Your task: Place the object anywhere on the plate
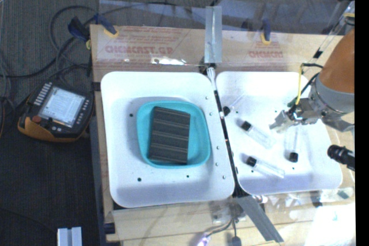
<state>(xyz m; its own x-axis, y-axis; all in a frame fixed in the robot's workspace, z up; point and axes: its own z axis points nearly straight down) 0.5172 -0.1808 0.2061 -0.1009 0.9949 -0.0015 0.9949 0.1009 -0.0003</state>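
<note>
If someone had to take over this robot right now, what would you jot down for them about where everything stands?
Gripper: over the right bin, low among the small clear tubes with black caps; whether it holds anything is unclear.
Plate: blue, in the left bin.
Dark ribbed block: lying flat on the plate, roughly centred.
Done: as things lie, an object is on the plate.
Left: if a tube was meant instead, none is on the plate yet. Check which object counts.

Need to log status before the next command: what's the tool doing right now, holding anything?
Tool: over the right bin, above clear syringe-like items; open or closed cannot be told, and nothing visibly held.
</note>
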